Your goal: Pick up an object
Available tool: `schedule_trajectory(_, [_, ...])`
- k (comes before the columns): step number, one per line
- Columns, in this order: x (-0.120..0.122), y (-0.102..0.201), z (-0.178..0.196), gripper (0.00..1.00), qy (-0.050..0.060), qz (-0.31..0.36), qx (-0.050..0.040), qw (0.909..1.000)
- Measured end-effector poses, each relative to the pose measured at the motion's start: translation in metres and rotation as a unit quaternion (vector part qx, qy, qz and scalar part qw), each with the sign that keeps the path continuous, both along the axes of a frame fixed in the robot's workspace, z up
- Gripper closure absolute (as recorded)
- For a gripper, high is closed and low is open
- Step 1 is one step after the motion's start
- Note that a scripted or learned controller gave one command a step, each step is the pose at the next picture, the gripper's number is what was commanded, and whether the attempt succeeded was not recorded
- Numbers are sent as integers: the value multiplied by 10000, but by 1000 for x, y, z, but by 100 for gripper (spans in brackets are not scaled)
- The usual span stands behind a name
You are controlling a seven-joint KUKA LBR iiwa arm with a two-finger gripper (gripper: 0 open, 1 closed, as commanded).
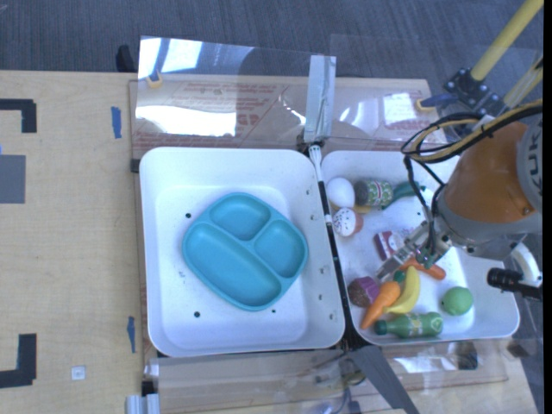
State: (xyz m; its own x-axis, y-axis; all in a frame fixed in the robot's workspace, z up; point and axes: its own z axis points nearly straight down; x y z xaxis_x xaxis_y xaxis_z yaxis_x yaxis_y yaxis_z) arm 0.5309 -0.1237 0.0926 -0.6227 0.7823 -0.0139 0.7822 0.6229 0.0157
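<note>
1. While you look down on the worktop (69, 231), take the banana (409, 290) in the right bin (496, 317) as your landmark; every place below is given from it.
2. You see the gripper (420, 253) just above the banana's upper end, low among the toys; whether it is spread or pressed together you cannot tell, because the wrist and cables hide it.
3. You find a carrot (381, 304) touching the banana's left side, and a purple vegetable (361, 290) just left of that.
4. You see a green bottle (409, 324) lying just below the banana, and a lime (457, 300) near its right.
5. You can make out a small red piece (434, 272) just right of the banana's top.
6. You find two white eggs (341, 191) well up and left of the banana, with a dark can (373, 193) beside them.
7. You see the left bin (172, 317) well to the banana's left, holding a blue divided plate (244, 249).
</note>
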Motion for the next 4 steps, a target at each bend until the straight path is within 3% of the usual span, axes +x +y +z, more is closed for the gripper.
schedule_trajectory(1, [22,-15,0,0,13,-121,-2,9999])
schedule_trajectory(2, [-30,-35,0,0,-11,-317,-21,9995])
schedule_trajectory(3, [12,-32,0,0,15,-643,-10,9979])
schedule_trajectory(4, [15,-34,12,100,-40,-653,-30,9979])
